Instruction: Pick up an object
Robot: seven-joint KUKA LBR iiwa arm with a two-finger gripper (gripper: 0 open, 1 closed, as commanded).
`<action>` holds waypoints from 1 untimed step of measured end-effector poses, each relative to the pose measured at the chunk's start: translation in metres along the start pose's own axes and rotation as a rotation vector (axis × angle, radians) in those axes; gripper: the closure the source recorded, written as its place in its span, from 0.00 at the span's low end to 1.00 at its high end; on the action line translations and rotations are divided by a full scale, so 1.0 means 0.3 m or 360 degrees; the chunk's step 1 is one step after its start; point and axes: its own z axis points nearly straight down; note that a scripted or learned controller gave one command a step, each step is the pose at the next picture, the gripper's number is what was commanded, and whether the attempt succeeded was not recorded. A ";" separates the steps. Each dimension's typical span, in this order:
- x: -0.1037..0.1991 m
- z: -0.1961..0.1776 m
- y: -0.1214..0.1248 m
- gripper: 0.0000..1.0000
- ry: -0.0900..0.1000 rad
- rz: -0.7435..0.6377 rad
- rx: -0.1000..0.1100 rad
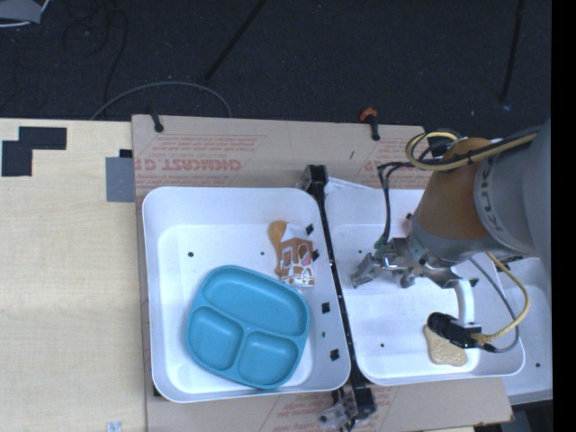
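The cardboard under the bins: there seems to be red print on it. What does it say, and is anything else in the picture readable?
Cardboard, red print above the left bin: upside down and blurred, not readable with confidence.
Cardboard, bottom edge: more red print, too blurred and cut off to read.
Small packet in the left bin: brown and white pattern, too small to read.
Blue tray: no text.
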 end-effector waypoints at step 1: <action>-0.007 -0.043 0.001 1.00 -0.0001 0.0011 -0.0004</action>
